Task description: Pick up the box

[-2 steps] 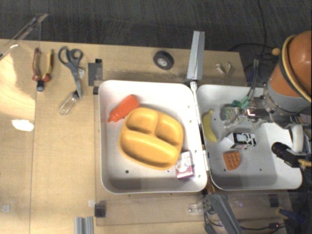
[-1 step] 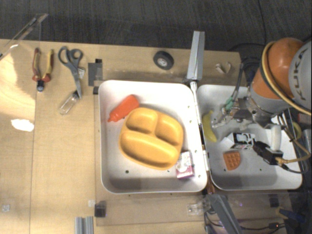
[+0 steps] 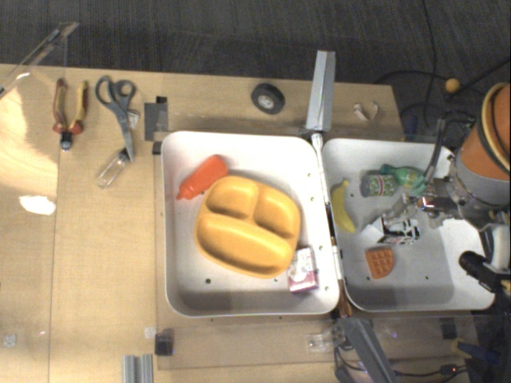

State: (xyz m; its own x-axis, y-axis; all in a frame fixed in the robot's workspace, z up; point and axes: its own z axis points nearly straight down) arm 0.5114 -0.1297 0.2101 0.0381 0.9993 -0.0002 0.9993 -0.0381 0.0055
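Note:
The box [image 3: 303, 270] is small, pink and white, and lies in the front right corner of the left bin [image 3: 171, 238], tucked against the big yellow bun-shaped toy [image 3: 248, 225]. My gripper [image 3: 398, 230] hangs low over the middle of the right bin [image 3: 447, 287], well to the right of the box and across the divider between the bins. It sits just above an orange waffle toy [image 3: 381, 262]. Nothing can be seen held in it.
An orange bottle [image 3: 201, 176] lies at the back left of the left bin. The right bin holds a yellow banana [image 3: 342, 206] by its left wall and a green bottle [image 3: 390, 181] at the back. Scissors [image 3: 120, 106], pliers [image 3: 69, 112] and a tape roll [image 3: 268, 97] rest on the bench.

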